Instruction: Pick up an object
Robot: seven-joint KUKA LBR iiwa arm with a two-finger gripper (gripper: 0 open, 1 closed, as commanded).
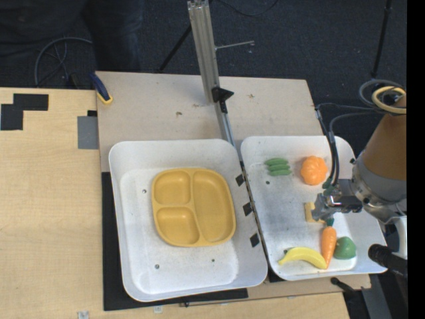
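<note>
The right bin (285, 198) holds toy food. A green pea pod (278, 167) lies near its far side, with an orange fruit (313, 170) to the right of it. At the near edge are a yellow banana (304, 257), an orange carrot (328, 243) and a green round piece (344, 247). My gripper (325, 209) hangs low over the right half of this bin, just above the carrot's top end and below the orange. A small tan block (309, 211) sits right against its left side. I cannot make out whether anything is held.
The left bin (133, 258) carries a yellow three-compartment plate (194, 206). A metal post (204, 52) rises behind the bins. Black clips (247, 208) line the seam between the bins. A cable (330, 145) runs down to the wrist.
</note>
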